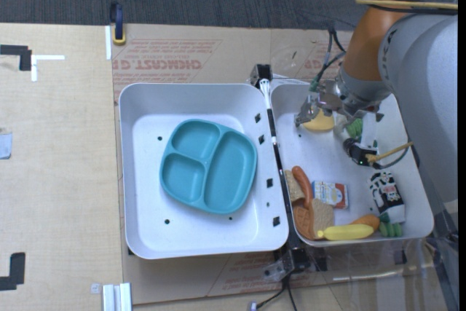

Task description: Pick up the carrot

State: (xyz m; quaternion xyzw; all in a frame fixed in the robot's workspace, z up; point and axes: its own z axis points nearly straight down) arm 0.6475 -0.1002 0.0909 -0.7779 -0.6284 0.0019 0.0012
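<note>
A: Camera view, quick. The grey-and-orange arm's gripper (318, 111) sits at the far end of the right shallow white bin (408, 178), right over a pale yellow rounded toy (319, 123).

B: Holding it?

A: Can't tell, fingers too small and blurred.

B: Carrot?

A: The small orange plastic carrot with green top (370, 223) is well away from the gripper, at the bin's near end, just beside a long yellow banana-like toy (348, 231).

B: So to do the step well?

A: I'd say lift clear first, travel to the near end, line up across the carrot's width, avoid the banana toy.
</note>
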